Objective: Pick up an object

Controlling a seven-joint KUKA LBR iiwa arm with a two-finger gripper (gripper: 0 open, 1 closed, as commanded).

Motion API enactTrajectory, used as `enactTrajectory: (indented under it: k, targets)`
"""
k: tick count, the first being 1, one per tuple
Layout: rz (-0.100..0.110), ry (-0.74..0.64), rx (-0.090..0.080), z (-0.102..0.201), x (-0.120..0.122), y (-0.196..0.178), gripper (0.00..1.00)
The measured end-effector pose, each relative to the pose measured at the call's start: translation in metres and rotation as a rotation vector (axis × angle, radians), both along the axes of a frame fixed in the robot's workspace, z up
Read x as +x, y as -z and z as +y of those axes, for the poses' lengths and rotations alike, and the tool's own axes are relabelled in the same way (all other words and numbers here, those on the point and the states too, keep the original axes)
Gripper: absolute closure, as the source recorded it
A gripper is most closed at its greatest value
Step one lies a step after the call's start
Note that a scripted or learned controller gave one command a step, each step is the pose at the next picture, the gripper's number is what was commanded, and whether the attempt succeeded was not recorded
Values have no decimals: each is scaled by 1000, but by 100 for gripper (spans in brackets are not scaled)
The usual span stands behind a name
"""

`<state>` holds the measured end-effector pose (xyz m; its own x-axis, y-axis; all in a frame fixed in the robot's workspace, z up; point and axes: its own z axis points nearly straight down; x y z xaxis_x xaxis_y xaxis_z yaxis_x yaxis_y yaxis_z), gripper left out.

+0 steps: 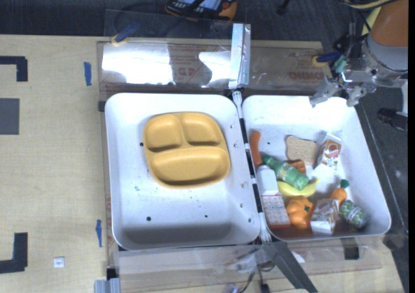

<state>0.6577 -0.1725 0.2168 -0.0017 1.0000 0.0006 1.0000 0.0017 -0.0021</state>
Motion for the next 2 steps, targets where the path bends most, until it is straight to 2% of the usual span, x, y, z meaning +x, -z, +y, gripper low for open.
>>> enactTrajectory:
  k: [1,2]
  targets:
    - [-5,47,0,-25,-18,121,0]
    - [-14,114,-2,-18,-68,128,0]
